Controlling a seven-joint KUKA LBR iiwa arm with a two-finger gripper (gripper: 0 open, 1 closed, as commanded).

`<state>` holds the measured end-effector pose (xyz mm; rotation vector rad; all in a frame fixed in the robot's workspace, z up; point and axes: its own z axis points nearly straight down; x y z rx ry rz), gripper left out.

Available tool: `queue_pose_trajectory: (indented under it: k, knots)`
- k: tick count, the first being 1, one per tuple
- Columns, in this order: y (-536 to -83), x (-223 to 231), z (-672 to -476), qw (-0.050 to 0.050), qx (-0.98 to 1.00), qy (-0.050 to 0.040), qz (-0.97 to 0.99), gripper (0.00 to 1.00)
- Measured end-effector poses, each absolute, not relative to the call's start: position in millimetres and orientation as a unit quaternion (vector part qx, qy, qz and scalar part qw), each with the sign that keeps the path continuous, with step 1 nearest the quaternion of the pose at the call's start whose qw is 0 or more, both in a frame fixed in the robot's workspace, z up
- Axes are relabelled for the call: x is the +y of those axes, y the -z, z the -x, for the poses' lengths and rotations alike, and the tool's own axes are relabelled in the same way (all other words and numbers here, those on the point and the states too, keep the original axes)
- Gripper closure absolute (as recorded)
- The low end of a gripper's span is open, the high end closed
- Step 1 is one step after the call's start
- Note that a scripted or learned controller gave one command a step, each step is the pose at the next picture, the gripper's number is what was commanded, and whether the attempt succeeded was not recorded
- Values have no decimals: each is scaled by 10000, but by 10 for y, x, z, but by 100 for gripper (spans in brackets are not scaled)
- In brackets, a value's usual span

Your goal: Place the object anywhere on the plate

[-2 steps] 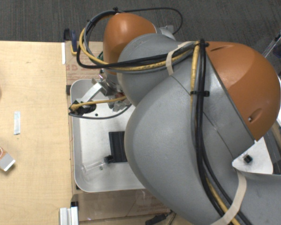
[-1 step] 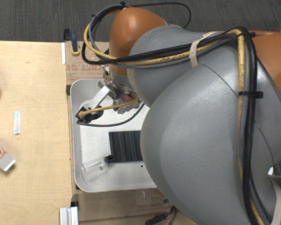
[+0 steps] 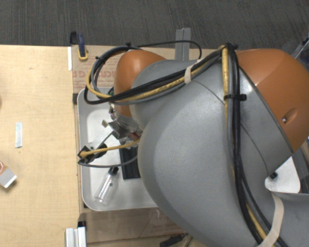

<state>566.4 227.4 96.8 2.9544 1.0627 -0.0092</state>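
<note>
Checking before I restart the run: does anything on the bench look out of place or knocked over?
Two small things lie outside the white bin on the wooden bench: a wrapped bar near the left edge and a pale strip above it. Inside the bin, a clear tube lies on its side.

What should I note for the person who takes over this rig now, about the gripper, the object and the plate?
The gripper is over the white bin; its state cannot be told.
A clear tube lies in that bin's near corner, apart from the gripper.
The arm covers the rest, so the plate's place is unknown.
Done: no placing confirmed.
Left: grasp the object, set it on the plate.
</note>
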Motion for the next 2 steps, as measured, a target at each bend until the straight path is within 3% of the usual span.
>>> queue_pose_trajectory:
  k: [1, 2]
  knots:
    - [-1018, 1613, -5015, 2, 3068, 30, -9518, 100]
    - [-1018, 1614, -5016, 1, 3068, 30, -9518, 0]
